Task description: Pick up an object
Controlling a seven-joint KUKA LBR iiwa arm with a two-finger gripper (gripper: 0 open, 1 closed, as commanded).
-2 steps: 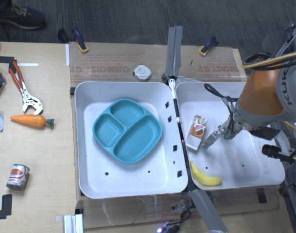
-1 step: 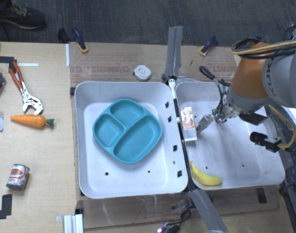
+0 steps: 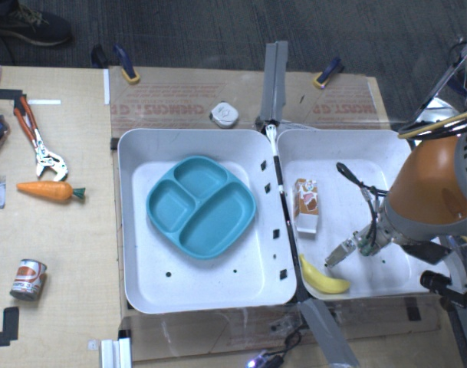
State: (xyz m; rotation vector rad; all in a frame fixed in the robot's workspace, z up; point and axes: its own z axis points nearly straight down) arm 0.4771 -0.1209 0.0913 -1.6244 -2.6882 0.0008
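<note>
Grey hand (image 3: 338, 255) low in the right bin (image 3: 386, 146), just above the banana (image 3: 323, 279).
I cannot tell how far it is open; nothing shows in its grip. The banana lies at the bin's front-left corner, the carton (image 3: 306, 205) by its left wall; a teal plate (image 3: 202, 205) sits mid left bin (image 3: 133, 228).

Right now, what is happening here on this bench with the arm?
The grey arm reaches in from the right over the right bin. Its gripper hangs low in that bin, just above and to the right of the banana, with nothing visibly held. A small carton lies near the bin's left wall. The left bin holds a blue divided plate.
</note>
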